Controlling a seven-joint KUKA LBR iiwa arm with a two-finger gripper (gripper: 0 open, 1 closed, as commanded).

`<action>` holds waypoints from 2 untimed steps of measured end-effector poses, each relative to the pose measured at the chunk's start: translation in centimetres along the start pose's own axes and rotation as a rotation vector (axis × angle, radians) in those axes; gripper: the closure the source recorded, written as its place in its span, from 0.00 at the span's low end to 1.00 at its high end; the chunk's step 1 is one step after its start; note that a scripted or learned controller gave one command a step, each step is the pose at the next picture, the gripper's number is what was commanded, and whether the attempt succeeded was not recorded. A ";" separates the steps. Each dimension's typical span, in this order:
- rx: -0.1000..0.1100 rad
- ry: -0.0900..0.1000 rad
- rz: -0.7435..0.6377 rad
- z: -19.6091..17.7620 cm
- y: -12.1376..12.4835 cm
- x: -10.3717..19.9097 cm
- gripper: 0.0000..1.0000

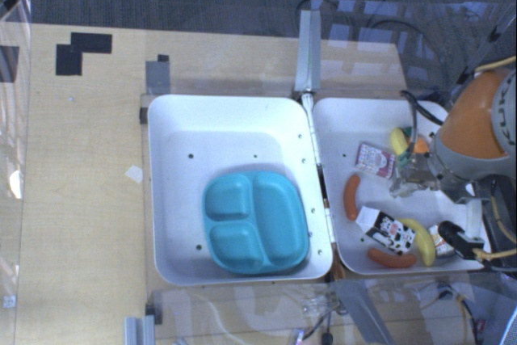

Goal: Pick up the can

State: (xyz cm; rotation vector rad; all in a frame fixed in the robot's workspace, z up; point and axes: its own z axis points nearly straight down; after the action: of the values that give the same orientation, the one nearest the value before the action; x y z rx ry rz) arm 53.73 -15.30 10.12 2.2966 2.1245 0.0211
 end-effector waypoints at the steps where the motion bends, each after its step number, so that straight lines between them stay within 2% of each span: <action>1: 0.011 -0.003 0.055 -10.2 -1.3 -3.8 1.00; 2: 0.012 -0.003 0.055 -10.1 -1.3 -3.8 0.00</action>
State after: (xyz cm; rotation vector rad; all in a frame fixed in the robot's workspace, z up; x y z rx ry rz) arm 51.97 -18.96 20.24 2.3599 2.0648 0.0051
